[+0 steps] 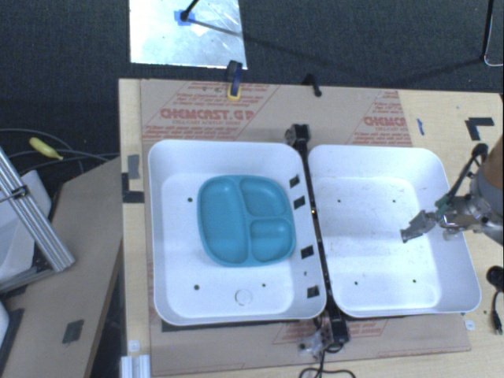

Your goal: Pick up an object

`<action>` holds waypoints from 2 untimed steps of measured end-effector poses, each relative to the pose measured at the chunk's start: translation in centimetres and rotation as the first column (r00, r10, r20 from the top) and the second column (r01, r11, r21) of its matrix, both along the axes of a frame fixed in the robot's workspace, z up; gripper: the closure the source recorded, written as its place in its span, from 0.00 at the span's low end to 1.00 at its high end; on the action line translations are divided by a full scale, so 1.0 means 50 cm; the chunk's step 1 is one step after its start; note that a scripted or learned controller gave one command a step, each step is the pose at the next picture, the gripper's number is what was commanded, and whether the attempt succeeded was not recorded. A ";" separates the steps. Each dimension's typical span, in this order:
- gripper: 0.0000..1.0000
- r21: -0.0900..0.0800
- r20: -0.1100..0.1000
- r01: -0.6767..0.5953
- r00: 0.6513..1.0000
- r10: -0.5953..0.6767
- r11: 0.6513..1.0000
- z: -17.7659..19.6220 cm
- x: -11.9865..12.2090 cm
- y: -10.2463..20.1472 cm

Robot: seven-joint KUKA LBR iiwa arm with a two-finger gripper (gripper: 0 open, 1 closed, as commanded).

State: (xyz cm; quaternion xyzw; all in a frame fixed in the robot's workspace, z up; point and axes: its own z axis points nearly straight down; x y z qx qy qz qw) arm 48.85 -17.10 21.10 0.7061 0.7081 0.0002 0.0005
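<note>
Over the right bin, camera view: your gripper hangs low, whether open or closed you cannot tell | blue divided plate lies in the left bin, well apart | risk: closing here grasps nothing; the plate's shallow rim may slip.

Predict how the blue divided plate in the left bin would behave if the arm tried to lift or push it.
The blue divided plate looks moulded and rigid, so it probably would not flex. It lies flat on the left bin floor, so it would likely slide rather than roll. Its low rim may offer a poor grip.
</note>
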 end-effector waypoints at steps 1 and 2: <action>0.00 0.002 0.002 -0.007 1.000 0.007 1.000 -0.052 0.121 0.068; 0.00 0.000 -0.002 0.007 1.000 -0.007 1.000 -0.262 0.026 -0.008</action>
